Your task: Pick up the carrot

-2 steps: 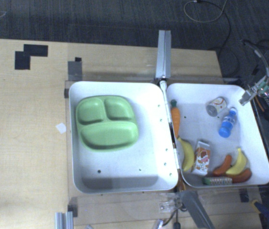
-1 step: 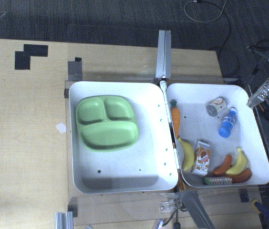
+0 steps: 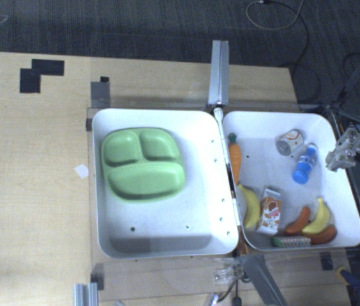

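Note:
The carrot [image 3: 234, 160], orange with a small green top, lies lengthwise against the left wall of the right bin [image 3: 333, 132], close to the divider between the two bins. My gripper [image 3: 342, 156] hangs over the right rim of that bin, far to the right of the carrot and apart from it. It is small and partly blurred at this angle. Nothing is visibly held in it.
The right bin also holds a tin can [image 3: 290, 142], a blue bottle [image 3: 304, 166], a banana [image 3: 251, 206], a juice carton [image 3: 270, 212], a second banana [image 3: 320, 215] and red sausages [image 3: 297, 220]. A green divided plate [image 3: 143, 164] sits in the left bin [image 3: 161, 241].

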Tool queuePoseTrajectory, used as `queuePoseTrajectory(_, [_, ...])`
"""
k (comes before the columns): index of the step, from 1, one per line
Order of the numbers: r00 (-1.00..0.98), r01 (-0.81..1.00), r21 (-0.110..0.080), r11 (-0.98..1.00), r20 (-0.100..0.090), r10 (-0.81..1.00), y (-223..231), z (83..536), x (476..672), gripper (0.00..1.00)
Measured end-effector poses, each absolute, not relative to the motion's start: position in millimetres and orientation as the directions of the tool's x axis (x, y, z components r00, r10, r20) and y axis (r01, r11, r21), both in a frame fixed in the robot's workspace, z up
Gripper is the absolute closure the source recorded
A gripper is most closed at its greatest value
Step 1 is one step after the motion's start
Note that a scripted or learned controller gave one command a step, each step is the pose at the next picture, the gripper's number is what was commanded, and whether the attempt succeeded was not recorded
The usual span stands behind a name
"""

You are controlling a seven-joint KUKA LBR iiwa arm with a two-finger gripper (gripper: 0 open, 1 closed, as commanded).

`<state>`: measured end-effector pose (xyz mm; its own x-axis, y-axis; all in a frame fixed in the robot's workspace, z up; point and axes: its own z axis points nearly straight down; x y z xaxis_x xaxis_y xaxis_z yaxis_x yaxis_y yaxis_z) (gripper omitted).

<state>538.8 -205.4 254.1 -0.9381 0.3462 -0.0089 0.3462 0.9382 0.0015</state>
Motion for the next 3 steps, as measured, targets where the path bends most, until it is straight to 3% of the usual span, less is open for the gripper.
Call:
queuePoseTrajectory(1, [-0.995,-0.097,-0.002,0.995,-0.009,-0.097,-205.5,248.1,517.6,1.00])
queuePoseTrajectory(2, [-0.872,-0.490,-0.005,0.872,-0.008,-0.490,-205.7,247.2,497.8,1.00])
queuePoseTrajectory(3, [-0.666,-0.746,-0.009,0.666,-0.007,-0.746,-205.0,233.2,520.3,1.00])
